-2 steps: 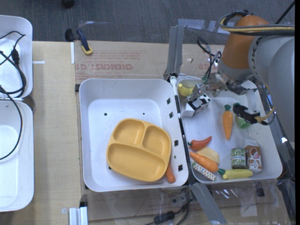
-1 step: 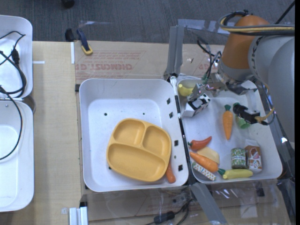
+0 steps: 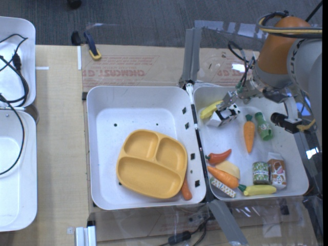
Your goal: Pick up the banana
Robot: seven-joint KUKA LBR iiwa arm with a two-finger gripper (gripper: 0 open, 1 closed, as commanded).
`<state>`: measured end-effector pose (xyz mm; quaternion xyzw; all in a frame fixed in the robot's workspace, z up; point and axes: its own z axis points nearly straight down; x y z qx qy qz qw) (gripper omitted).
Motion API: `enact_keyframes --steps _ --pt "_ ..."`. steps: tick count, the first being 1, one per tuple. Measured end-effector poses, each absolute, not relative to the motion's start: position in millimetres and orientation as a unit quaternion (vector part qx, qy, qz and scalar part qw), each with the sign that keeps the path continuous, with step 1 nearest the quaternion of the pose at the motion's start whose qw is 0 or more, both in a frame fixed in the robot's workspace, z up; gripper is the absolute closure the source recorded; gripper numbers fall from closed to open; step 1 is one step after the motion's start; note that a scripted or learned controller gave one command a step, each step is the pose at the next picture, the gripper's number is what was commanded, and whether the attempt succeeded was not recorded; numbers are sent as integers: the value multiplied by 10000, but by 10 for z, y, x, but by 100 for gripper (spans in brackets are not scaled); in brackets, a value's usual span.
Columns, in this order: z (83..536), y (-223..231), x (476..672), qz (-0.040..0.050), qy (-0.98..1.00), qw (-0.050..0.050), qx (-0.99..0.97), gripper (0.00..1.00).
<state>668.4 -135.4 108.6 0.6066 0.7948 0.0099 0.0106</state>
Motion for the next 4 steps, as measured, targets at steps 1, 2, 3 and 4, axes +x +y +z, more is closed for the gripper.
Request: enact_keyframes --steps 1,2,3,4 --pt "1075 -1177 6625 -46 8939 116 4482 0" --pt "955 -1000 6603 8 8227 30 5685 0" --pt "1047 -1009 6605 9 8222 37 5692 100" --pt "1045 -1009 6604 9 8222 35 5693 0"
